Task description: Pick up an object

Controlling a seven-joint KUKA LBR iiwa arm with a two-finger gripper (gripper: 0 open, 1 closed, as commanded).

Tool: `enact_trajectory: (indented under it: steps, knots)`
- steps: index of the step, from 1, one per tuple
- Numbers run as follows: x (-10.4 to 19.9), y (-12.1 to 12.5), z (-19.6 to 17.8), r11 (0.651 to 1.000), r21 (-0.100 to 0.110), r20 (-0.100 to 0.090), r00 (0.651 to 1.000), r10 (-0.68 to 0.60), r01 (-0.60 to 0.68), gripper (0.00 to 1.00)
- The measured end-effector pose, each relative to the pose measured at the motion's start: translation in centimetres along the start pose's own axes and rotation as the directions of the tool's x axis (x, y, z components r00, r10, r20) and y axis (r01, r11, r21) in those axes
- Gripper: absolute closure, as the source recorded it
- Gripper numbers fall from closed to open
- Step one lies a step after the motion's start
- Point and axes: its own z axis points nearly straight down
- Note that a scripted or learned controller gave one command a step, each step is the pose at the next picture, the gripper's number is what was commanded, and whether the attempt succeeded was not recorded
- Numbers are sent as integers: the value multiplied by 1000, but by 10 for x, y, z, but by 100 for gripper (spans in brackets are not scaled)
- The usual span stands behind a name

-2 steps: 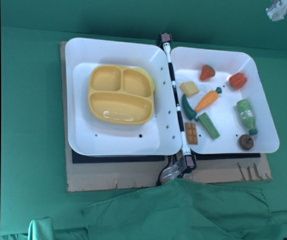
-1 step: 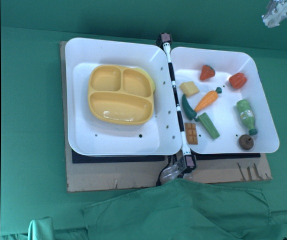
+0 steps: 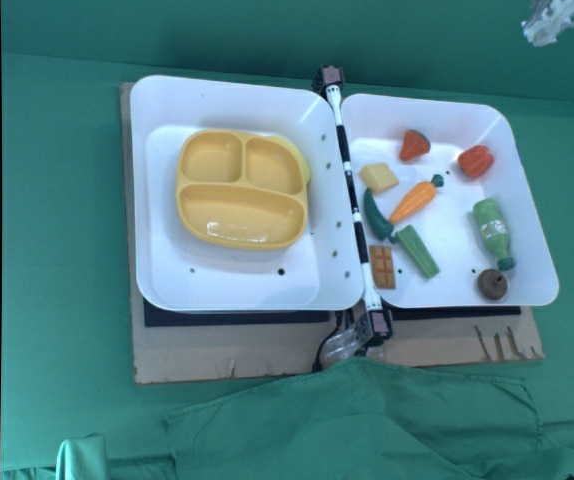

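Green cloth (image 3: pixel 367 423) bunches nearest you; your gripper (image 3: pixel 559 10) hangs well off the right bin (image 3: pixel 527 168), so the carrot (image 3: pixel 413 200) and bottle (image 3: pixel 491 230) lie ready, untouched.

Yellow three-compartment plate (image 3: pixel 242 190) lies in the left white bin (image 3: pixel 167 268). Both bins sit on a brown cardboard sheet (image 3: pixel 227 363) over the green-covered table (image 3: pixel 57 218). Loose green cloth (image 3: pixel 367 423) bunches at the near edge, overlapping the cardboard.
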Motion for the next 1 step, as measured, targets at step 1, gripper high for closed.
enact_trajectory:
  steps: [1]
  knots:
    - [0, 9, 1, 1000, 0, 0, 1000, 0, 0, 100]
